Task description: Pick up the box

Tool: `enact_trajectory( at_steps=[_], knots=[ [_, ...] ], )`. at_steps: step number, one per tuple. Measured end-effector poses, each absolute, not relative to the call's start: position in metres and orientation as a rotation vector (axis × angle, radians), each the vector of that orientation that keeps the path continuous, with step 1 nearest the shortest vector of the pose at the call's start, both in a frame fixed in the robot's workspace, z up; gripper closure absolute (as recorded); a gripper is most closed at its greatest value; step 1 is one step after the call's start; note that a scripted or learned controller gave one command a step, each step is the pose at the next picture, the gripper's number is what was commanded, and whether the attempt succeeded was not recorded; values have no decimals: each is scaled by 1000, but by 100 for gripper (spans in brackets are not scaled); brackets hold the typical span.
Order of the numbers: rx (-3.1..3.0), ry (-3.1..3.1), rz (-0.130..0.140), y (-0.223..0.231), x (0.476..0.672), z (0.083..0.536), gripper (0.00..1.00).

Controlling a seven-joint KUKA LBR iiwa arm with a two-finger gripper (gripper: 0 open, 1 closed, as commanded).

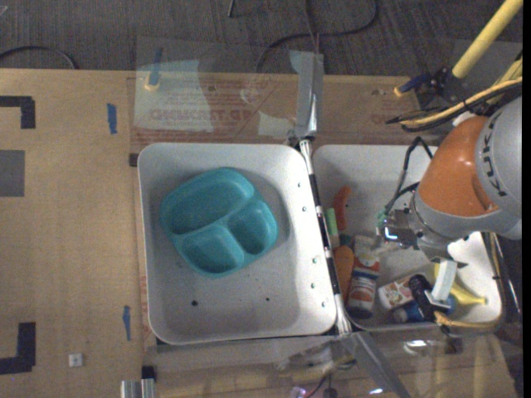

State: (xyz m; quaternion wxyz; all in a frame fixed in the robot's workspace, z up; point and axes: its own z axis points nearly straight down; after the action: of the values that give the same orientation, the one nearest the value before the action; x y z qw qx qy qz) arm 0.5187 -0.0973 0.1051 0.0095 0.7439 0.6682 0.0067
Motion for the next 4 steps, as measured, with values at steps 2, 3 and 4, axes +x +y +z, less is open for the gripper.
enact_trajectory(
  at_steps=[2, 3, 4],
  knots=[
    [2243, 2147, 41, -95, 509, 99, 0],
    [2249, 2154, 42, -93, 508, 108, 100],
    [2203, 2197, 34, -92, 505, 98, 100]
  ],
)
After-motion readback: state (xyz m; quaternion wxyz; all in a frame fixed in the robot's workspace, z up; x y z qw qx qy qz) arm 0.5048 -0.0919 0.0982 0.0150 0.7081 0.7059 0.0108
